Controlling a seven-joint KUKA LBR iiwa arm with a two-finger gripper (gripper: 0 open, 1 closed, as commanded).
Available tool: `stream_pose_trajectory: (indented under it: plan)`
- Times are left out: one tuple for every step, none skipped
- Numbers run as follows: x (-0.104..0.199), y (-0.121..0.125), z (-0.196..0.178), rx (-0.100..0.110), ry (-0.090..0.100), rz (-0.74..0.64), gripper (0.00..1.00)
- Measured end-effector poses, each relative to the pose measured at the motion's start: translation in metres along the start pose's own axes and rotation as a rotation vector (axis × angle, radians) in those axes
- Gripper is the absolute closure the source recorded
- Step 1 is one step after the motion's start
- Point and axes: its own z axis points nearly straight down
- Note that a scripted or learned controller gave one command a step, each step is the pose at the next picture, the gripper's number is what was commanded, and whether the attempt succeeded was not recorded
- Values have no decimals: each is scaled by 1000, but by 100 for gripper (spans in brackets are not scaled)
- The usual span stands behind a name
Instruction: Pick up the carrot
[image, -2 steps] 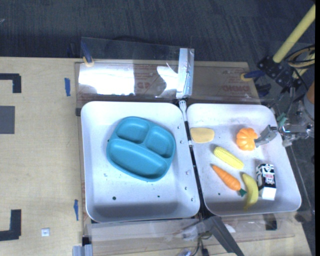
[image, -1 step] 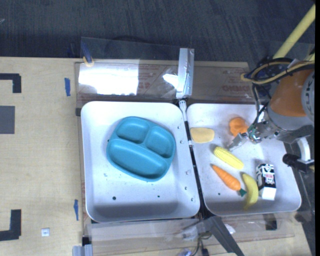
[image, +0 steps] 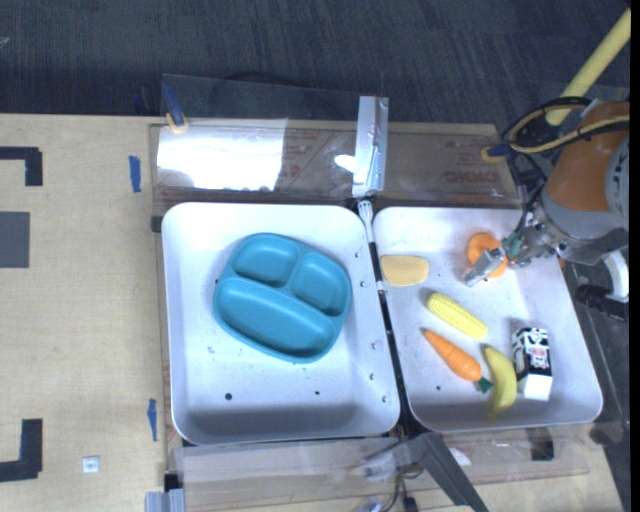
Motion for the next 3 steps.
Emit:
stream_pose_trajectory:
  plan:
    - [0,1,-12,-3,-4,-2,100]
    - [75,0,-151,-9,-3,-19,100]
    - [60,-39,-171,3,2,83,100]
